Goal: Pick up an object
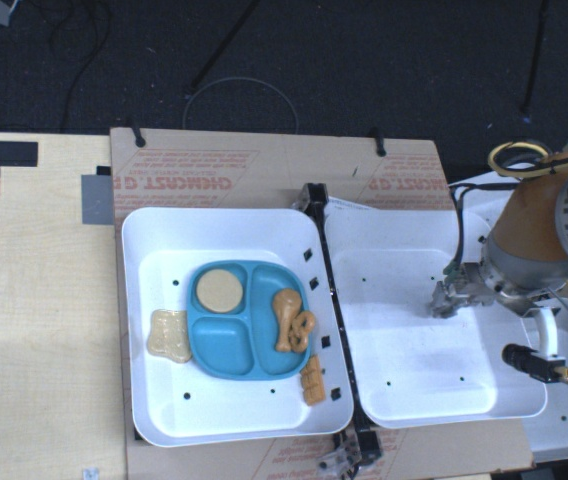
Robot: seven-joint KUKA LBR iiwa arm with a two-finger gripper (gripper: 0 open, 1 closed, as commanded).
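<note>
Reaching in from the right edge of the bench, the grey arm with the orange band holds its claw (448,298) low over the right shallow white bin (404,393), near that bin's right wall; nothing is seen between its parts, and whether it is spread or pressed together cannot be told. Left shallow white bin (154,408) carries a blue divided plastic plate (226,346) bearing a round tan disc (218,290) and a brown twisted piece (290,320); a pale biscuit-shaped piece (169,335) touches the plate's left edge, a small orange-brown piece (312,381) lies at its lower right corner
</note>
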